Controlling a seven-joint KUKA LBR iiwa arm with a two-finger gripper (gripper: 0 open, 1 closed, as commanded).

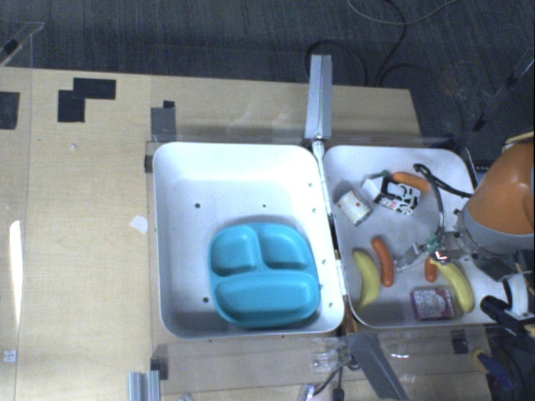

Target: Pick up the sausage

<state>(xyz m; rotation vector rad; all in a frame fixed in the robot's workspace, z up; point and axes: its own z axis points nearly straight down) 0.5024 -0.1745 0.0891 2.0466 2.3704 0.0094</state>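
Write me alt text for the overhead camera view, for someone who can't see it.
A grey and orange robot arm reaches from the right over the right bin, where a sausage lies untouched beside a banana. A second banana and small packages share that bin; the left bin holds a blue divided tray.

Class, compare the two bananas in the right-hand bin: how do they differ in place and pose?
The left banana lies beside the sausage, near the bin's left wall, and runs almost straight up the view. The right banana lies beside the gripper, slanted, above a small packet. Both are yellow and lie flat in the right bin.
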